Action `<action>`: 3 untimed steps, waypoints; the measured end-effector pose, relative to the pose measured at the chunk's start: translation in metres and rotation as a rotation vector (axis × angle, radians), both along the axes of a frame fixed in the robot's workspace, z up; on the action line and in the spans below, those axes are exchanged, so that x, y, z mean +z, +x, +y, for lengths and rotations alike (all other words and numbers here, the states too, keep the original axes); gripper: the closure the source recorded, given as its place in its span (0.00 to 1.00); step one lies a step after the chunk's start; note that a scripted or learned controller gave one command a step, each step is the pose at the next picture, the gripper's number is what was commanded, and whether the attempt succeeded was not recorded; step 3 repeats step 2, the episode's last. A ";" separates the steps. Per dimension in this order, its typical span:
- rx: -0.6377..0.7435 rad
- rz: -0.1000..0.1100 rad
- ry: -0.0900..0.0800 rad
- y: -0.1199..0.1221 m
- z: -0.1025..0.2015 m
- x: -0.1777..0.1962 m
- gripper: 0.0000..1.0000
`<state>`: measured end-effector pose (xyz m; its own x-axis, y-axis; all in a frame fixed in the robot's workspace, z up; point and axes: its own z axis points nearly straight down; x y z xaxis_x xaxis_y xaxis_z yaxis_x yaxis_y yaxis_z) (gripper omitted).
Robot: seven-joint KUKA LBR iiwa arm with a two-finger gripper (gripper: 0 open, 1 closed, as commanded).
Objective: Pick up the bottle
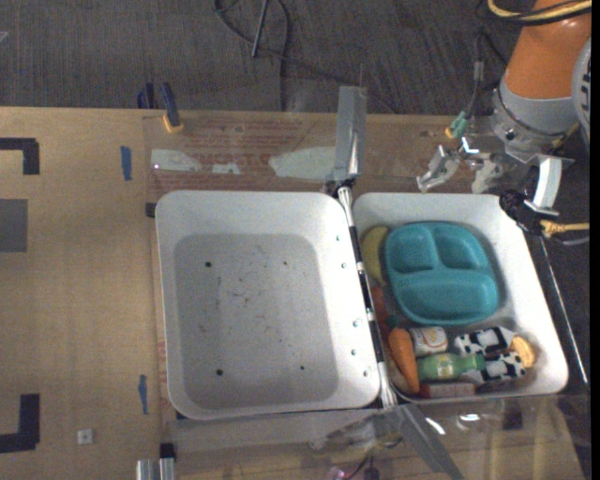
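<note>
Light wood bench [75, 281] fills left and centre of frame, w/ black tape marks [21, 155] at left edge and blue tape bits [126, 161] upper left. Dark grey carpet floor [141, 42] runs across top; black cables [258, 23] trail over it, top centre.

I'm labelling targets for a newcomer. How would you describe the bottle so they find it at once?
Start at the right bin, the one holding the big teal divided plate. Below that plate, along the bin's near edge, lies a cluster of small toys. The bottle is the green one lying on its side there, between the orange carrot on its left and the black-and-white cow on its right.
</note>
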<state>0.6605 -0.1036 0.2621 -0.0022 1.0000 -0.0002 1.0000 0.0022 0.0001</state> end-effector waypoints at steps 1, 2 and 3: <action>-0.051 -0.003 0.000 -0.032 -0.021 -0.161 0.00; -0.230 -0.021 -0.003 -0.040 -0.001 -0.167 0.00; -0.230 -0.021 -0.003 -0.040 -0.001 -0.167 0.00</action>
